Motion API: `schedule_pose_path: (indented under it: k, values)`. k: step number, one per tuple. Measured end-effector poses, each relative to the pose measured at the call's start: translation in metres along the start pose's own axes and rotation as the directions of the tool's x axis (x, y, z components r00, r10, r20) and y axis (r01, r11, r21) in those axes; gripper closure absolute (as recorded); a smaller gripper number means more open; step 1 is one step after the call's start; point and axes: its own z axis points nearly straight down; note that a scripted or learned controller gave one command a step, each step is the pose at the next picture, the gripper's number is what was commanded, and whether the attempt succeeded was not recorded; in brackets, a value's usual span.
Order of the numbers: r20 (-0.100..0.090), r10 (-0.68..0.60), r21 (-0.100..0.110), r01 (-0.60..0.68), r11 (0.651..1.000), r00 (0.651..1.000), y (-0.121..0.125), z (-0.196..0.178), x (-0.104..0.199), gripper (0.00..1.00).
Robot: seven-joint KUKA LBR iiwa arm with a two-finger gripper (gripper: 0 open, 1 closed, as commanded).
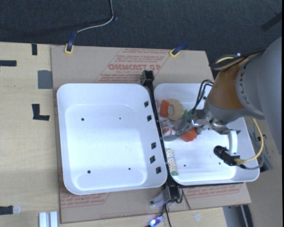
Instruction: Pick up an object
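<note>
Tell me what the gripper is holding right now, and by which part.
Cannot be told. The gripper is down in the right bin among the objects, against a small orange-red piece, but no grasp can be made out.

I work in a robotics lab. My wooden bench (19,141) carries black tape marks (38,112), clamped cardboard (132,65) and two white bins (104,136).

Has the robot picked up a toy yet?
Not yet, as far as I can see. The arm has reached into the right bin, and its gripper is down among the orange piece and roll of tape. Nothing looks lifted. Grabbing and lifting are left.
</note>
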Motion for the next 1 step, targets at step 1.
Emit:
schedule_pose_path:
  k: [1]
  values:
    - [-0.004,-0.004,-0.005,0.004,1.000,1.000,-0.0278,-0.1035,0.0644,1.00]
